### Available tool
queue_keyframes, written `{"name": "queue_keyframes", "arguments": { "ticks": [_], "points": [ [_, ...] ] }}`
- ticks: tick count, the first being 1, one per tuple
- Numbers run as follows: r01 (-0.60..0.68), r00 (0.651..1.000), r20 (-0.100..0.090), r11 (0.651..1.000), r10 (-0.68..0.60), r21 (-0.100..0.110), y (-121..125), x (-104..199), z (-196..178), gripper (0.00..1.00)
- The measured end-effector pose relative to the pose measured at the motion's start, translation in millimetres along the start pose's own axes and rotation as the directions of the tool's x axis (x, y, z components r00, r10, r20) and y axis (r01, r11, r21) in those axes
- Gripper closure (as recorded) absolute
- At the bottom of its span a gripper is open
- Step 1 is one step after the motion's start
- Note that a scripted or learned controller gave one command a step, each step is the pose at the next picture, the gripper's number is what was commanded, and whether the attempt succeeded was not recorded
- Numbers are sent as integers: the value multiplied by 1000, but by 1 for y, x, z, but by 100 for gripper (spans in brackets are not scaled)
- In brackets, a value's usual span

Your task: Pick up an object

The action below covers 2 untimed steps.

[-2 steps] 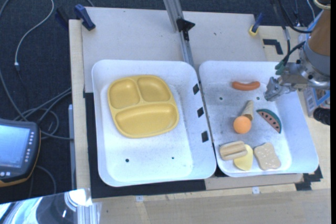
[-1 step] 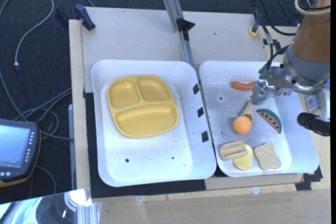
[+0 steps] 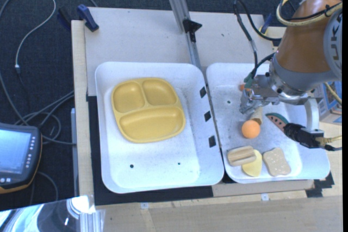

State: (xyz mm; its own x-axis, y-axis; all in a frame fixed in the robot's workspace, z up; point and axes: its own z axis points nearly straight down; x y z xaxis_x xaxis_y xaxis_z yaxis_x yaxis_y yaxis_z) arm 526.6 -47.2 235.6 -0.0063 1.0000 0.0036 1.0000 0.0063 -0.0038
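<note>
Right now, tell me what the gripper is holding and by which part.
Nothing that I can see. The gripper hangs just above the orange ball, which lies in the right bin; no object shows between its fingers.

Both bins (image 3: 157,176) look like matt white plastic, faintly speckled. The yellow tray (image 3: 148,110) is smooth, slightly glossy plastic. The bench (image 3: 136,35) looks like pale matt wood. The arm (image 3: 304,41) shell shines.

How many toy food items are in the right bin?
4, possibly more under the arm: orange ball mid-bin, watermelon slice to its right, hot dog bun with yellow wedge, bread slice at the front.
</note>
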Motion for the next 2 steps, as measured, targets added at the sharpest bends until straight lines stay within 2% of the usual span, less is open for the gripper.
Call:
{"name": "queue_keyframes", "arguments": {
  "ticks": [2],
  "points": [
    [2, 1000, 0, 1000, -2, 0, -22, 125, 6, 100]
  ]
}}
